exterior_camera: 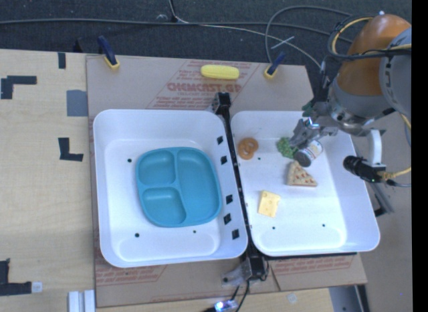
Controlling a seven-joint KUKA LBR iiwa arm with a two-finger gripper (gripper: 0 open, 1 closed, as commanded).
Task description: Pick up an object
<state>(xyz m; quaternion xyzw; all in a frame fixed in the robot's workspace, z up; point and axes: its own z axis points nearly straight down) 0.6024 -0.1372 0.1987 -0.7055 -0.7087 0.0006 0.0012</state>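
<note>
Dark grey carpet (80, 3) fills the top of the frame, with thin cables (221, 26) lying across it. Below it is a light wooden bench (40, 190) with a brown cardboard sheet (160, 86) on top. Two blue and yellow clamps (107, 53) hold the far edge of the cardboard, and a yellow banana toy (219, 71) lies between them. Two white bins sit side by side on the cardboard. In the left bin (114, 237), in the middle of the frame, is a blue plate (178, 186) with three sections. The right bin (354, 237) holds the small things to pick from. A round brown donut toy (248, 147) lies near the bin's upper left corner. A green leafy toy (286, 147) lies a little to the right of the donut. A tan triangle like a slice of toast (301, 176) lies near the middle of the bin. A yellow cheese square (269, 204) lies below and to the left of the triangle. The grey arm with its orange band (371, 49) comes in from the upper right of the frame. Its gripper (304, 144) is low over the right bin, just beside the green leafy toy and just above the tan triangle. I cannot tell if the pincer is apart or together, and I cannot tell if it touches the green toy.
</note>
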